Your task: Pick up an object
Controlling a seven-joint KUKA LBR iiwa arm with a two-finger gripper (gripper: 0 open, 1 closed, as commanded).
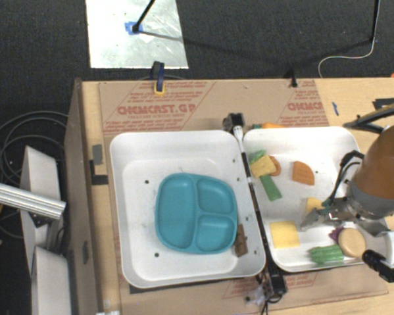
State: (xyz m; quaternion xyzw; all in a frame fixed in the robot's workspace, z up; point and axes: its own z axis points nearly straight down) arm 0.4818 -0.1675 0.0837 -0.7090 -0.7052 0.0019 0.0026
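Nearest the front edge of the right-hand bin (347, 136), a green bumpy piece (326, 254) is lying along the front wall, and a round tan object (351, 242) is sitting just beside it toward the front right corner. A pale yellow block (285, 234) is resting a little further in, near the front left corner of that bin, close to the divider between the two bins.

The arm (386, 176) is reaching in over the right edge of this bin, its grey and orange-brown body covering the right side. The gripper (318, 214) is hanging low over the bin floor, just beside the yellow block and a small yellow piece (314, 203); whether its jaws are spread or pressed together cannot be told, and nothing is visibly being pinched.

Further back, an orange wedge (302, 173) is lying near the middle of the bin, well apart from the gripper. A dark green strip (271, 186) is lying tilted by the left wall, touching a yellow and green piece (262, 164) toward the back left corner.

In the left-hand bin (129, 190), a teal divided plate (196, 213) is sitting in the middle, and a small brown object (241, 240) is resting against the right wall near the front.

Beyond the bins, cardboard (200, 100) is covering the back of the bench.
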